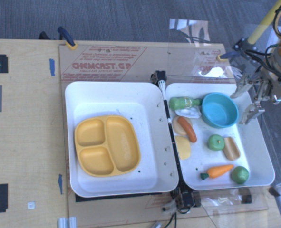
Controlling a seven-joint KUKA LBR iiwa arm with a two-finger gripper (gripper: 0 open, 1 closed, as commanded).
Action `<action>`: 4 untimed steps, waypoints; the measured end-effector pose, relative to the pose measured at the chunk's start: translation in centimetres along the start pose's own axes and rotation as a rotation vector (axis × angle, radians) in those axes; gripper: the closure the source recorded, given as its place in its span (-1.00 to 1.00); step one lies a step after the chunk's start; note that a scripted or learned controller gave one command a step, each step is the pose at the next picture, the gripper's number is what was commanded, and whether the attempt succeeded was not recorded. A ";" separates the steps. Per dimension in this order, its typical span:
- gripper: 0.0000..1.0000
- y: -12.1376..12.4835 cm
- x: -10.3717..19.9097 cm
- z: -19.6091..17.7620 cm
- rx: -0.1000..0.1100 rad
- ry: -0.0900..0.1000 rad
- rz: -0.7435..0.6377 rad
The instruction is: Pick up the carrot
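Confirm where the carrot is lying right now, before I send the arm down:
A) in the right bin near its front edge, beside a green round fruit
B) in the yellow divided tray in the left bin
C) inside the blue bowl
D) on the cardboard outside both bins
A: the carrot lies flat on the floor of the right bin near its front edge, with the green round fruit just to its right.

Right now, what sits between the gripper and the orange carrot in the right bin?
In the camera view, the tan bread-like piece lies between the gripper and the orange carrot, with the green round apple-like piece just beside that line.
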State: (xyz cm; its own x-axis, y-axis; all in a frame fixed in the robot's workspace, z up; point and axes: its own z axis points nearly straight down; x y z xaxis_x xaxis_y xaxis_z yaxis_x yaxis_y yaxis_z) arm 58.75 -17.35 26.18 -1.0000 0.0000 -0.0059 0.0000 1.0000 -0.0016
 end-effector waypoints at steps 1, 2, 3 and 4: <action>-1.00 3.9 6.7 0.8 -0.002 0.002 -0.117; -1.00 4.6 9.2 15.1 0.003 -0.022 0.001; -1.00 0.0 9.3 15.7 0.001 -0.037 0.012; -1.00 -3.1 9.3 15.8 -0.003 -0.030 -0.216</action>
State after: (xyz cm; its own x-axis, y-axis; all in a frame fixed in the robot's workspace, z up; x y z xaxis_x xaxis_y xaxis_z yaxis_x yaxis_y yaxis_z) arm 49.51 -20.44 10.35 -0.9762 -0.2139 -0.0358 -0.2139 0.9769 -0.0028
